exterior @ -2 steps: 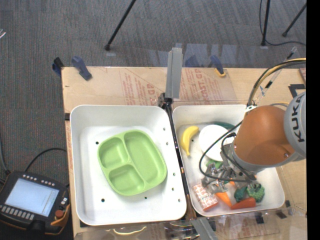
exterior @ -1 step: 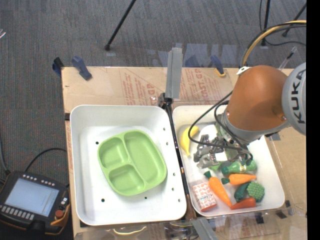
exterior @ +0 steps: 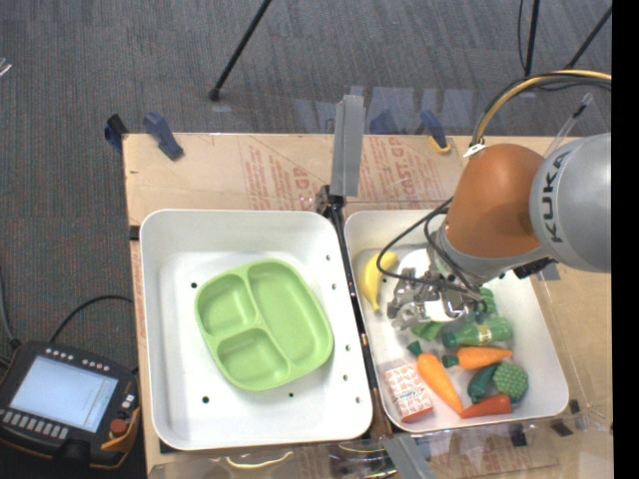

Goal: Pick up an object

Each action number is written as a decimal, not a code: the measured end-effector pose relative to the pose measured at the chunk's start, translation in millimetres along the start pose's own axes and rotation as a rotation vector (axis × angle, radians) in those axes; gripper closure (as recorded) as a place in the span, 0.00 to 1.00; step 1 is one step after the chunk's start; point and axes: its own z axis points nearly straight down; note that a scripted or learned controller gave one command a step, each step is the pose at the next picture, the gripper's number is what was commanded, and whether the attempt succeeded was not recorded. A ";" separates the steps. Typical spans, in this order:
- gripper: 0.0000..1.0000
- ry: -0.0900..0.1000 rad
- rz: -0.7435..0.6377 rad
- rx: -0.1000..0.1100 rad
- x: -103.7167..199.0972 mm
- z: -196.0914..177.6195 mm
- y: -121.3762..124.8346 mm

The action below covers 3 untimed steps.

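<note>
- Pincer (exterior: 431, 305) sits low in the right bin (exterior: 554, 367), under the orange wrist band, amid the toy food; I cannot tell its state, as the metal parts blur together from my remote view.
- Step in hand, as I judge it: the descent and reach onto a pile item, with no pick confirmed. I see nothing clearly between the tips, so I log no hold.
- Next move, in my judgement: settle on one item, close, then lift straight up clear of the bin wall. The crowding means a neighbouring piece could be nudged or a grip could slip.
- Table (exterior: 230, 173) carries two white bins side by side.
- Left bin (exterior: 165, 387) holds one green divided plate (exterior: 264, 323), lying flat near its centre, with three compartments, none holding anything.
- Right bin holds the candidate objects, clustered toward its near side.
- Banana (exterior: 371, 279) lies by the bin's left wall, just beside the pincer.
- Two carrots: one (exterior: 437, 381) slanted, one (exterior: 484, 357) lying crosswise, close together.
- Small red and white carton (exterior: 407, 391) rests at the near left corner, touching the slanted carrot's side.
- Dark green pieces (exterior: 501, 379) sit at the near right; I cannot identify them.
</note>
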 end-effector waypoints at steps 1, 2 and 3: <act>0.00 -0.012 -0.001 0.002 -3.5 -6.1 -0.3; 0.00 -0.009 -0.006 0.001 41.4 5.8 -13.2; 0.00 -0.009 0.099 0.001 91.6 6.5 -28.3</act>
